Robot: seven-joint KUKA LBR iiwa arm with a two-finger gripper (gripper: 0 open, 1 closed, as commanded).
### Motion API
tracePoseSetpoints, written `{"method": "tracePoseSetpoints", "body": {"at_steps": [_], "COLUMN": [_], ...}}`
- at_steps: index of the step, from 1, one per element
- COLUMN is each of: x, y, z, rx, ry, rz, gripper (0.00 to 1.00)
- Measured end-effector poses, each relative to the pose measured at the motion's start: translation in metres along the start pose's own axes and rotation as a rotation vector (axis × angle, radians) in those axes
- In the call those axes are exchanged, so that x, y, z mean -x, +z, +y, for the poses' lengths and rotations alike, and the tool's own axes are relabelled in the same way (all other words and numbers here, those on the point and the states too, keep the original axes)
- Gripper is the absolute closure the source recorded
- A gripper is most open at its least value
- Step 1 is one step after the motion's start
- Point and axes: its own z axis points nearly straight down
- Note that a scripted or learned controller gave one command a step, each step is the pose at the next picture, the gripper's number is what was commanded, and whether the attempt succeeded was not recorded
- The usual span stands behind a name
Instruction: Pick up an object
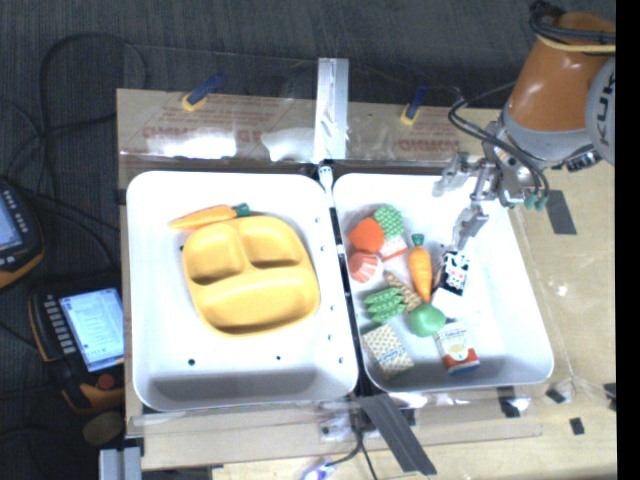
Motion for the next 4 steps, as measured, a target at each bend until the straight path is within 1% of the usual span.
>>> {"method": "tracePoseSetpoints", "body": {"at_steps": [1,2,3,4], "x": [-0.023,-0.039,-0.072,-0.059], "y": [0.087,0.093,0.094,0.097], "z": [0.055,0.058,0.041,0.068], "rx": [-0.002,-0.005,-0.003,-0.008], "ry": [0.046,0.076,0.098,0.015], "rz": [-0.017,-0.041,-0.038,-0.026], "gripper": [0.00,0.00,0.00,0.00]}}
